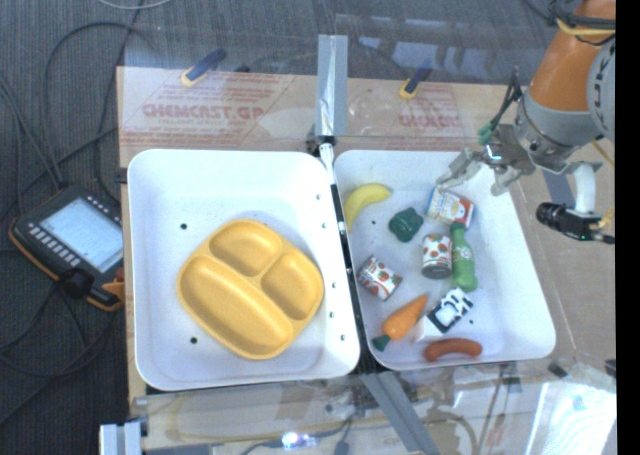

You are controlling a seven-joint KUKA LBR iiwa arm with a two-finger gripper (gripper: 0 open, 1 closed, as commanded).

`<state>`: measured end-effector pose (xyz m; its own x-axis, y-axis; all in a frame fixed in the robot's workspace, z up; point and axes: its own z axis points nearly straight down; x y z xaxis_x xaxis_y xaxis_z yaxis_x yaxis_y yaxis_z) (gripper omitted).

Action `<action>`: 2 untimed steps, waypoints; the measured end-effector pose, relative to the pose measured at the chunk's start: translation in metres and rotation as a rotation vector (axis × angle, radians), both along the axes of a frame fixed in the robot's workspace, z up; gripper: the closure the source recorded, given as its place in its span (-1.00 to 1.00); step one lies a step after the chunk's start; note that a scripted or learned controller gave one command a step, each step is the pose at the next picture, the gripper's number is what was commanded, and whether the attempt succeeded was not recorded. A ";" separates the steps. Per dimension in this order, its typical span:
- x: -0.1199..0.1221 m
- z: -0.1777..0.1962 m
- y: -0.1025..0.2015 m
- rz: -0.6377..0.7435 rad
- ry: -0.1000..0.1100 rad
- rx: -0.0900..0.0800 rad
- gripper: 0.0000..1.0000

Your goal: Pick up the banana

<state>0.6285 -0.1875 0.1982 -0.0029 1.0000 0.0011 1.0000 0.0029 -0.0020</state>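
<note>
The banana [363, 200] lies in the upper left corner of the right bin [525, 288], close against the wall it shares with the left bin [150, 273], its curve opening toward the lower left; nothing touches it. Just to its right, a little lower, sits a dark green pepper [405, 224]; further right stands a small carton [451, 207] with a blue and red label, near the bin's upper edge. Below the carton are a short can [436, 255] and, right beside it, a green bottle [463, 258] lying lengthwise; to the left of these, near the dividing wall, a second can [379, 277] lies tilted. Toward the lower edge of the bin lie a carrot [405, 319], a black and white box [451, 309] and, lowest, a sausage [452, 349].

The gripper [489, 169] hangs over the upper right corner of the right bin, just above and to the right of the carton and well apart from the banana; its fingers [457, 169] are spread apart, with nothing between them. The grey arm [570, 93] with its orange band reaches in from the upper right of the frame.

The left bin holds a yellow divided plate [252, 288] in its middle. Both bins rest on the surface [200, 113]; at the left of the frame a handheld controller [70, 238] with a lit screen lies on the dark floor [60, 63], cables trailing round it.
</note>
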 end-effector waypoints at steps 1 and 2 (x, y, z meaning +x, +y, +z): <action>-0.017 -0.035 0.055 -0.124 0.002 0.001 -1.00; 0.031 -0.102 0.083 0.127 0.000 -0.009 -1.00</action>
<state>0.6599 -0.1041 0.0961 -0.1299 0.9915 -0.0080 0.9915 0.1299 -0.0021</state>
